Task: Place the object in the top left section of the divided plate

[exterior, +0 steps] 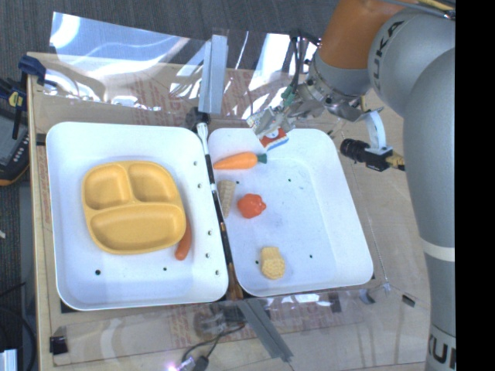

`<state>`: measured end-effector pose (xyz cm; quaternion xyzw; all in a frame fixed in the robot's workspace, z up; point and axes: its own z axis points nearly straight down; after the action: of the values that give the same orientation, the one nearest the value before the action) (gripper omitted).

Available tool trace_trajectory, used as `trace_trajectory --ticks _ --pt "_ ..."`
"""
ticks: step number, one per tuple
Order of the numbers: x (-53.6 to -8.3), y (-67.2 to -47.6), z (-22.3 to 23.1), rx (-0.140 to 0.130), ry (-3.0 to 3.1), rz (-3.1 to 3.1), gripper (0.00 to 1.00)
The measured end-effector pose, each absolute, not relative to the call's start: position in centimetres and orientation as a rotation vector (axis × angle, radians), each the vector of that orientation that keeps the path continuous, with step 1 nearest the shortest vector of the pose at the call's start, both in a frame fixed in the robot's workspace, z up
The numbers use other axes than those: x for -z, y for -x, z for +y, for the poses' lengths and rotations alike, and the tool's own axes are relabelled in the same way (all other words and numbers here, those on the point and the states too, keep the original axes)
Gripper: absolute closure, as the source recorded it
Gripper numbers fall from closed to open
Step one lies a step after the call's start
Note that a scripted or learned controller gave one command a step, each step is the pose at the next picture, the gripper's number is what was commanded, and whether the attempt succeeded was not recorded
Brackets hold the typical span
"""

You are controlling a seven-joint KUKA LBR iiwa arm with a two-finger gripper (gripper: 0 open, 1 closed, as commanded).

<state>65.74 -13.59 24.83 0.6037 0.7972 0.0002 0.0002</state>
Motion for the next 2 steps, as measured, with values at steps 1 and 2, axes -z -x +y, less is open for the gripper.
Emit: trace_trajectory --ticks 1,2 --pt "-19.1 -64.9 -3.5 0.005 -1.878 2.522 1.0" --pt "-19.2 -65.6 6.5 0.002 -1.935 2.476 1.0"
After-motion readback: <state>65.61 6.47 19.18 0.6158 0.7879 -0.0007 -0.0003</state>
